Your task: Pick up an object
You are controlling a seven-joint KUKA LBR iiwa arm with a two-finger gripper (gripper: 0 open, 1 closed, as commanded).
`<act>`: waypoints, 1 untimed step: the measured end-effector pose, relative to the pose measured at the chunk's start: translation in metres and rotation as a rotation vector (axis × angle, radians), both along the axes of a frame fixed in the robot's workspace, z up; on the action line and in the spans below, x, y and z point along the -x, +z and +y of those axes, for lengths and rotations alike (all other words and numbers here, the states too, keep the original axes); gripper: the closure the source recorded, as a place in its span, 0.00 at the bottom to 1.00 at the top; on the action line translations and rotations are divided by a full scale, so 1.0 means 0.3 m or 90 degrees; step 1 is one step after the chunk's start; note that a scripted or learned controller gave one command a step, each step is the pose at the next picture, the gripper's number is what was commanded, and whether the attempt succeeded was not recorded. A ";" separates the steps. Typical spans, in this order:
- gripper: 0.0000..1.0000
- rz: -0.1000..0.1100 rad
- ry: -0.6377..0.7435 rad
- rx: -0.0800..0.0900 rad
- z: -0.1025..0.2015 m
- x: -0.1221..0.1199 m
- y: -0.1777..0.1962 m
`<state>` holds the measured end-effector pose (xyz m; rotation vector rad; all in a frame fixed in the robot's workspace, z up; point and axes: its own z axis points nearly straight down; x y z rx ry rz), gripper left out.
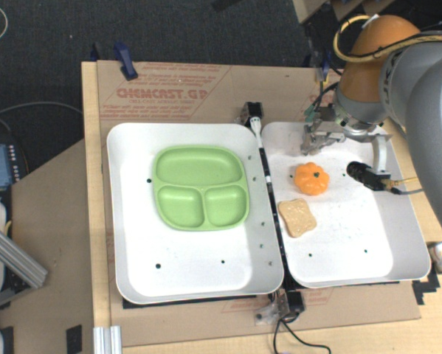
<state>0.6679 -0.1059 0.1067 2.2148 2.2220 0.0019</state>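
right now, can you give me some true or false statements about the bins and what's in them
1. The green tray lies in the left bin. True.
2. The pumpkin sits on the green tray. False: it sits in the right bin, apart from the tray.
3. The bread lies just below the pumpkin in the view. True.
4. The claw grips the pumpkin. False: it hangs over the right bin's upper part, above the pumpkin in the view, with nothing seen in it.
5. The tray has three compartments holding food. False: all three compartments are bare.
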 end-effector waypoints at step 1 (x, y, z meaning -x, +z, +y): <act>1.00 0.002 0.003 -0.003 0.369 0.167 0.276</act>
